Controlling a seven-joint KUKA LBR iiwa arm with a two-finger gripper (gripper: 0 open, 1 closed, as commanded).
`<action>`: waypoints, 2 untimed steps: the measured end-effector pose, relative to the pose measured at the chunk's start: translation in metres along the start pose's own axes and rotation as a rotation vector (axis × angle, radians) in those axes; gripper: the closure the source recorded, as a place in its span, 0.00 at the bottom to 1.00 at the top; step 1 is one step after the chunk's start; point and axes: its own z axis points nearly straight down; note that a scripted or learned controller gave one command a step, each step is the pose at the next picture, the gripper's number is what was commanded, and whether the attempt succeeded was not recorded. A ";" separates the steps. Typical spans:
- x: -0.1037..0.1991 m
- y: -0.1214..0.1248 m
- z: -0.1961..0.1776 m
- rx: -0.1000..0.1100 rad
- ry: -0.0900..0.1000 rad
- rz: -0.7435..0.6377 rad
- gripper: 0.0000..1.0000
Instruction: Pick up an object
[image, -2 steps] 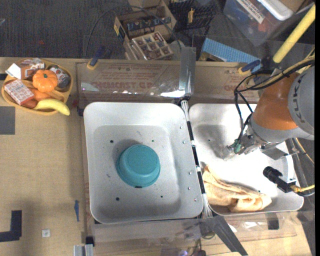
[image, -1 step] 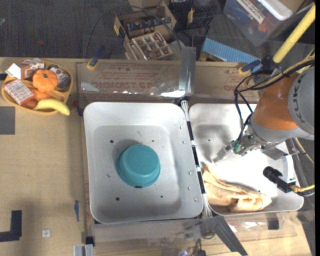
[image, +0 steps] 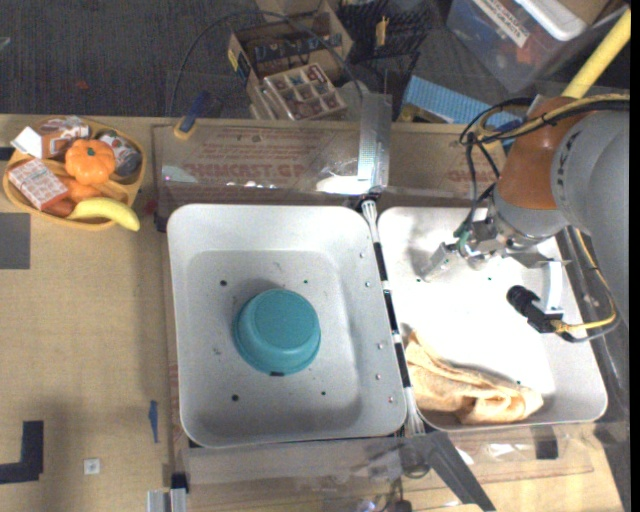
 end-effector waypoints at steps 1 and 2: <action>0.073 -0.044 -0.098 0.006 0.003 0.135 0.00; -0.014 -0.060 -0.145 0.003 0.000 0.298 0.00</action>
